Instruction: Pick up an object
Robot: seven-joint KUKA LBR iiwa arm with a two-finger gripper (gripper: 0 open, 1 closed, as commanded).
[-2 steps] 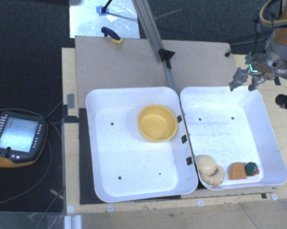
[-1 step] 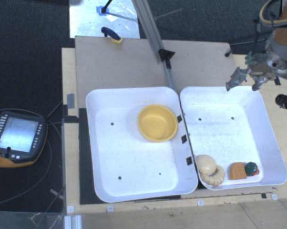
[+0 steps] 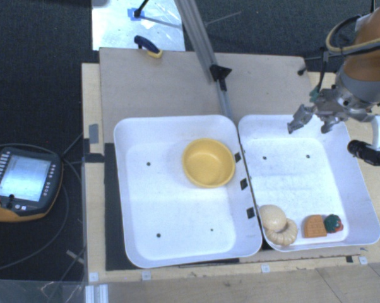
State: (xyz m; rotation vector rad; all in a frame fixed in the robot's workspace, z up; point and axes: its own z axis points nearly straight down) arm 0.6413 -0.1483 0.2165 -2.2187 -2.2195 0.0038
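1. A teach pendant point(image 3: 21, 183) lies on the dark floor, well to the left of the left bin point(image 3: 139, 232)
2. A yellow bowl point(image 3: 208, 162) stands upright in the left bin, near its right wall, in the far half
3. In the right bin point(image 3: 354, 188), at its near edge, two cream pieces point(image 3: 277, 223) lie touching each other, just beside the left bin's near right corner
4. Right of them, in the same bin, lies an orange piece point(image 3: 314, 226) with a green and red object point(image 3: 332, 223) touching it
5. The gripper point(image 3: 312, 122) hangs over the far edge of the right bin, its two fingers spread apart with nothing between them
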